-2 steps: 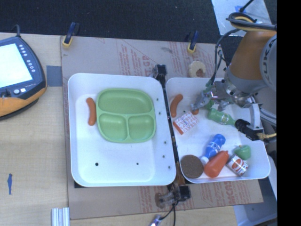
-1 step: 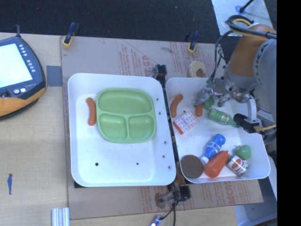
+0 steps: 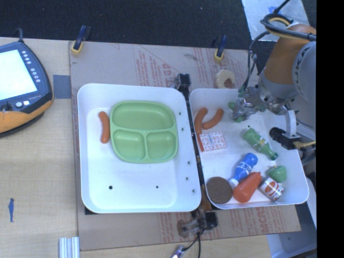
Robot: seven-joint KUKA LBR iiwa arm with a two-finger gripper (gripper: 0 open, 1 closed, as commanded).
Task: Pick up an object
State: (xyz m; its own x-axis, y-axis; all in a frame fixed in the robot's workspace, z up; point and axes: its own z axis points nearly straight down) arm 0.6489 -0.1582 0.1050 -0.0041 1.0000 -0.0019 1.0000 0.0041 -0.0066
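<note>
**Print, none legible**

Red lettering repeated across the cardboard sheet [image 3: 156, 63] under the bins, too small to read. Red-and-white pattern on the packet [image 3: 212, 141] in the right bin, unreadable. Red label on the can [image 3: 271, 188] at the near right, likewise unreadable.

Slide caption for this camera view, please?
KUKA gripper at right bin's far edge; left bin holds green tray.

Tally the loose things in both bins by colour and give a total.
Orange-red: 5 — sausage, sausages, carrot, can
Green: 3 — tray, bottle, pepper
Blue: 1 — bottle
Brown: 1 — cookie
White-red: 1 — packet
Total: 11
</note>
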